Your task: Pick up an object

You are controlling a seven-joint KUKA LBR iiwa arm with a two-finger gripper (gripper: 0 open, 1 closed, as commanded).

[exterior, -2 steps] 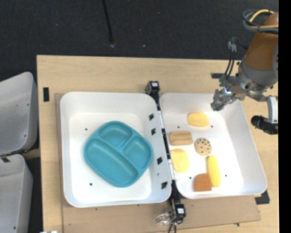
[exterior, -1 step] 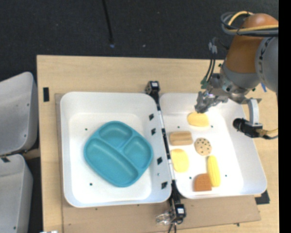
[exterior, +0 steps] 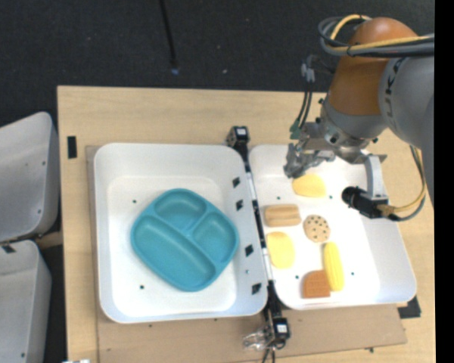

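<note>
Two shallow white bins are set side by side on a wooden bench (exterior: 76, 203). A blue divided plate (exterior: 184, 238) is laid in the middle of the left bin (exterior: 106, 278). Six food pieces are spread over the right bin (exterior: 386, 271): a pale yellow piece (exterior: 310, 185) near its far edge, a tan block (exterior: 281, 215) by its left wall, a round speckled cookie (exterior: 316, 228) just beside that block, a yellow piece (exterior: 280, 249) below the block, and a corn cob (exterior: 333, 266) touching an orange-brown square (exterior: 315, 284) near the front edge. The gripper (exterior: 301, 162) is seen low over the far-left corner of the right bin, just beside the pale yellow piece; whether its claw is apart or together cannot be told.
</note>
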